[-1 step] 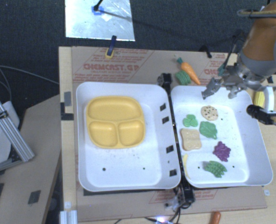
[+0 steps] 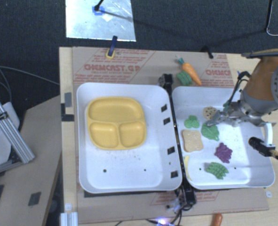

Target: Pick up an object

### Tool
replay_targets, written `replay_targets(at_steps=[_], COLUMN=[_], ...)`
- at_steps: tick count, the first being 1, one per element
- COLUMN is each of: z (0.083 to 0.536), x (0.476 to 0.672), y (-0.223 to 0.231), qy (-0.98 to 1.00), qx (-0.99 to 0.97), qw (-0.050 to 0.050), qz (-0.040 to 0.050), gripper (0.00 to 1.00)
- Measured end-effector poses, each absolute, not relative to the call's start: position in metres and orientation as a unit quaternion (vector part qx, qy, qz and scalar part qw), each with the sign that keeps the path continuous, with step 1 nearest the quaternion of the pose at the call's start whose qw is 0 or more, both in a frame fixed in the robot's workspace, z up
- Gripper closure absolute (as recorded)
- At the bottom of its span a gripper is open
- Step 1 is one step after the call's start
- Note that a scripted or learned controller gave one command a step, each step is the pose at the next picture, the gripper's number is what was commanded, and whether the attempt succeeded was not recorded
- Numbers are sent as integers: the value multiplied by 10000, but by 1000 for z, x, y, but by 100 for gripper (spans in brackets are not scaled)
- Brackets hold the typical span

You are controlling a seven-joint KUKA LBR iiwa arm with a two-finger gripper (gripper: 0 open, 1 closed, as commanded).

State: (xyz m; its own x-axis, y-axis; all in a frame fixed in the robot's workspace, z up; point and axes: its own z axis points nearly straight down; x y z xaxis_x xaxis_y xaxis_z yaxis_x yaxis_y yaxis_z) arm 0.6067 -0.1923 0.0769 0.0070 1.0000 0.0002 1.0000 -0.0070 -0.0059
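White right bin [image 2: 256, 175] holds six toy foods beside the gripper [image 2: 217, 118], whose grip I cannot tell; left of it, one yellow tray [image 2: 115, 122]; cardboard bench [image 2: 129, 65], dark carpet.

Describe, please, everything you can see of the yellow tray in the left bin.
The yellow tray is a divided plate with rounded corners, and it looks like smooth matte plastic. It has three compartments: one wide section along the far side and two smaller ones along the near side, separated by raised ridges. All three hold nothing. It lies flat and upright on the floor of the left bin, toward the far left part, slightly turned. Nothing else touches it; the gripper is over the right bin.
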Motion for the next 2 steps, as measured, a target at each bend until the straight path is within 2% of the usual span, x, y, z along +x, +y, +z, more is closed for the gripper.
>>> replay_targets(at_steps=[1, 2], z=[86, 87], x=[492, 560], y=[-165, -136], qy=[-7061, -7102], qx=[-7081, -7040], qw=[23, -28], qz=[5, -24], gripper=[0, 0])
